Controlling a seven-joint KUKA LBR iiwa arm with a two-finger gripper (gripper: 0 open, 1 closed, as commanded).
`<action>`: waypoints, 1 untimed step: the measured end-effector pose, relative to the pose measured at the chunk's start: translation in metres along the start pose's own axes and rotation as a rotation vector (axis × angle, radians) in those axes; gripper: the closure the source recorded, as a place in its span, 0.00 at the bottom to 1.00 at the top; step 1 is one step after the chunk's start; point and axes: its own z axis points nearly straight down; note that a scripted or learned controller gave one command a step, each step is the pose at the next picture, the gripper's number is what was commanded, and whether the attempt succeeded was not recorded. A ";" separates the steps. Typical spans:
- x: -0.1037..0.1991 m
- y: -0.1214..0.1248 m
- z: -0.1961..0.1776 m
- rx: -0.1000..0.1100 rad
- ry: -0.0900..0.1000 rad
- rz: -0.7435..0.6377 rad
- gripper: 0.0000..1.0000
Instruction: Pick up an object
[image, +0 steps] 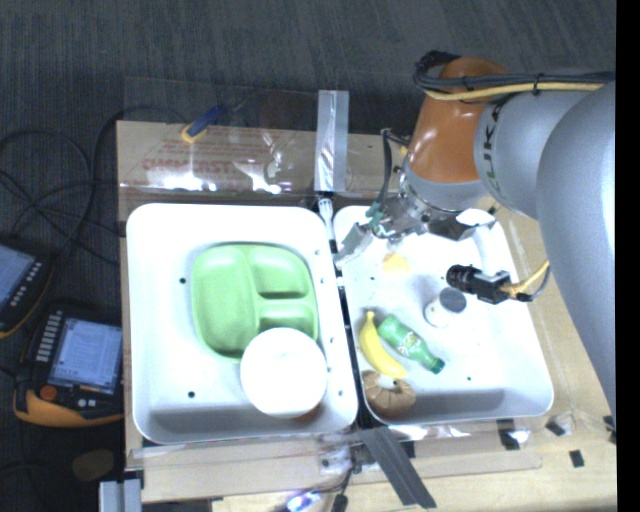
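We see the arm (560, 120) coming in from the upper right of the frame, and its gripper (385, 222) hangs over the upper left corner of the right bin (520, 380), close to the wall that divides the two bins. Whether the gripper is open or closed we cannot tell, because its tip is small and mixed with the cables around it. The task names no special object, so we judge the things in the right bin as candidates. The banana (378, 345) lies in the lower left part of this bin, curved, and the green bottle (410, 345) lies on its side touching it on the right. We think the bottle is light and stiff but smooth, so it can roll or slip; it is better to take it across the middle of its body. The banana is softer and gives more friction, and its middle is a good place. Both lie below the gripper in the frame, well apart from it. A small yellow piece (396, 263) lies much nearer, just under the gripper. A brown round object (390, 395) rests at the bottom edge. In the left bin (160, 330) a green tray (250, 290) and a white bowl (284, 372) lie together.
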 end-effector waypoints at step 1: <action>-0.047 -0.137 -0.018 0.000 -0.001 -0.284 0.00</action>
